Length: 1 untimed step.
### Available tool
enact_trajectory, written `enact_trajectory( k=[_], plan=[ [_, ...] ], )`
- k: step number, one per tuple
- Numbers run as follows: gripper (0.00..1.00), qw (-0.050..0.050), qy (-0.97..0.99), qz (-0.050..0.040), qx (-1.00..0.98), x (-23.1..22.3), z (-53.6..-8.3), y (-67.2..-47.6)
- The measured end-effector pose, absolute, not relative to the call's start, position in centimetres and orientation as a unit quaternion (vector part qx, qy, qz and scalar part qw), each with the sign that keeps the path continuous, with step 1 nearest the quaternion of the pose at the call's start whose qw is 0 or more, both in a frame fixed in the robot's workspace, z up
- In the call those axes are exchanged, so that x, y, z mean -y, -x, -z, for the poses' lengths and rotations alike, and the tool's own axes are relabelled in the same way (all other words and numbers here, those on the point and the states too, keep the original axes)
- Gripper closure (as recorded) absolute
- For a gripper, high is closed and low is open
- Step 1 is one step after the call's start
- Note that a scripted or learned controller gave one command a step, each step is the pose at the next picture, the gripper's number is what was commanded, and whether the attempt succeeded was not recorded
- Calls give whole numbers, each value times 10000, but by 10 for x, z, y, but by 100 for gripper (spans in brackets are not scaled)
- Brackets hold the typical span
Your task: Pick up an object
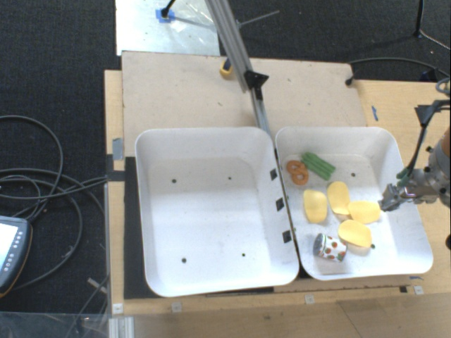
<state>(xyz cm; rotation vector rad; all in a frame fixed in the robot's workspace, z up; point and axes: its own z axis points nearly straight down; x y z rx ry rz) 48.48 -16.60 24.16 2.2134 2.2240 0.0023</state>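
Note:
The right bin [384,143] holds several small objects. A green piece [318,165] lies toward the back, with two orange rings [297,172] beside it. Several yellow pieces [340,204] lie in the middle, one of them [355,234] nearer the front. A small white cup with red spots [329,247] lies on its side at the front. My gripper [392,198] hangs at the bin's right side, just right of the yellow piece [364,212], low over the bin floor. Nothing shows between its fingers.
The left bin [151,146] stands beside the right one, a dark divider strip [280,204] between them. A metal pole [232,34] slants over the bench at the back. Cables [49,189] lie on the floor at the left.

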Motion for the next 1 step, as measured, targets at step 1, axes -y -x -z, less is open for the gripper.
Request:
enact_trajectory(
  k=[1],
  plan=[
    [100,8,-7029,-19,-7113,108,-247,-505]
  ],
)
